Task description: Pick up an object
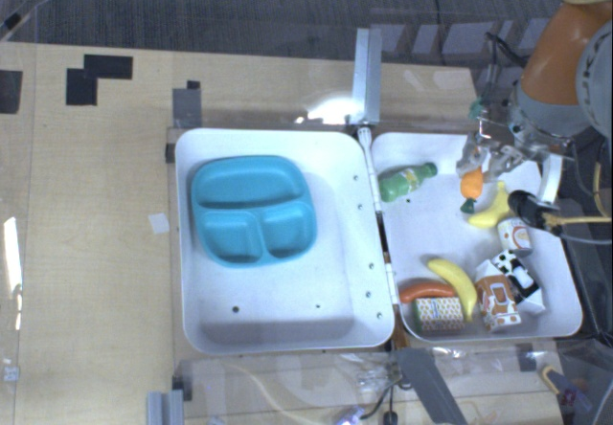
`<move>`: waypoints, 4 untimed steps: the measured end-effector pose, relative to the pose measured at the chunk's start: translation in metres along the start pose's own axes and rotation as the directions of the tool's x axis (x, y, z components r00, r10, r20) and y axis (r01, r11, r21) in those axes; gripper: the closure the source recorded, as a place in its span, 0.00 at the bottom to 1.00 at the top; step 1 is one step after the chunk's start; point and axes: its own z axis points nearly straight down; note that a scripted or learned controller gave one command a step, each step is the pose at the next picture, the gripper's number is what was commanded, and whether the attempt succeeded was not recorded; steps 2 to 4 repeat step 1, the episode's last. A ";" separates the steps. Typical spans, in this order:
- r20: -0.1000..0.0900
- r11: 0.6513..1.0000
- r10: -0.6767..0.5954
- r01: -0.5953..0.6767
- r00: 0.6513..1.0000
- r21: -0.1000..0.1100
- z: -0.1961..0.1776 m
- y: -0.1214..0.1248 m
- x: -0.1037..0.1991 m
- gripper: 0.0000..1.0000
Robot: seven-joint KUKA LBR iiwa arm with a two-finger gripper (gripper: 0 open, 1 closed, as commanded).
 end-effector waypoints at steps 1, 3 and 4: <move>-0.001 0.972 -0.236 0.236 0.972 0.003 0.022 -0.007 0.028 1.00; -0.001 0.972 -0.236 0.236 0.972 0.003 0.022 -0.007 0.028 1.00; -0.001 0.972 -0.236 0.236 0.972 0.003 0.022 -0.007 0.028 1.00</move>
